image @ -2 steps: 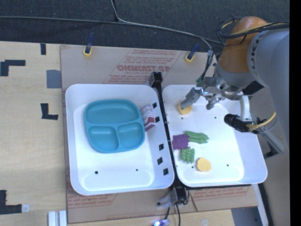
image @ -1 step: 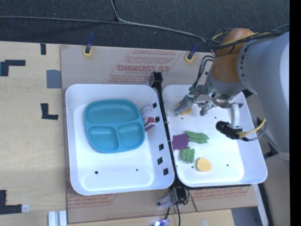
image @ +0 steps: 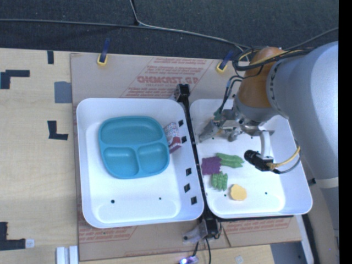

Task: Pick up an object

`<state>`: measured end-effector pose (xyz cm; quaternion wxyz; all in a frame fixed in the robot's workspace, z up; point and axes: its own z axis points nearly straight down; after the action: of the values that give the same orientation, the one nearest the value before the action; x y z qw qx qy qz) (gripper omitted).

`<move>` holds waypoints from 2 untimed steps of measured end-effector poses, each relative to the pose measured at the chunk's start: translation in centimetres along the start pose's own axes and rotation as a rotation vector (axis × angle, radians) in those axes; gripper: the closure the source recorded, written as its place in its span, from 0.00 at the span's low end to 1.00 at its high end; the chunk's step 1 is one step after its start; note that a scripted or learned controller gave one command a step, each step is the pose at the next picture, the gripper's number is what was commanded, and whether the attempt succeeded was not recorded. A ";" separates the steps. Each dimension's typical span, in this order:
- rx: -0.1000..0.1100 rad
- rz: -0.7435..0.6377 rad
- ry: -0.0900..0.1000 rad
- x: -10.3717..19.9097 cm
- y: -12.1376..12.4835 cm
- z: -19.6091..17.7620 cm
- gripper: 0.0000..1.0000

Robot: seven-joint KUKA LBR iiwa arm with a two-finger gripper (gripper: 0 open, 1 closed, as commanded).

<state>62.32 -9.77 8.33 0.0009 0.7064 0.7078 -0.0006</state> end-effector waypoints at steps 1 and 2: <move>-0.002 0.000 0.000 0.0 0.1 -1.3 1.00; -0.003 0.000 0.002 0.1 0.2 -5.9 1.00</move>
<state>62.56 -9.63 14.23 0.0011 0.7063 0.7079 0.0012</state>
